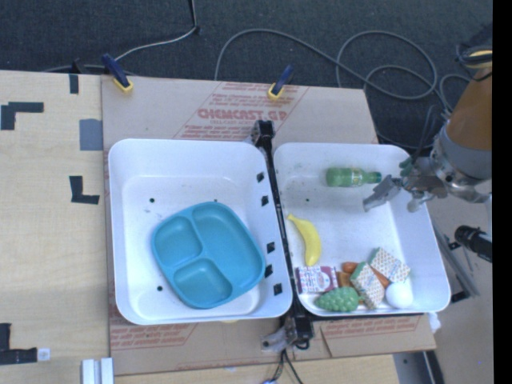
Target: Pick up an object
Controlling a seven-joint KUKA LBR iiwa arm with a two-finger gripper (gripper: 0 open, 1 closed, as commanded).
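The right bin [416,238] holds a green bottle [350,178] lying on its side near the back, a yellow banana [308,240] at the left, and a cluster at the front: a red-and-white packet [315,278], green grapes [339,299], a checkered packet [387,264] and a white egg [399,294]. My gripper [396,196] hangs over the right bin's right side, just right of the bottle, fingers spread apart with nothing between them.
The left bin [136,166] holds a blue divided plate [208,253]. A black divider [270,206] runs between the bins. Cables [320,46] lie on the dark floor behind the bench. Two clamps [118,72] hold the cardboard's back edge.
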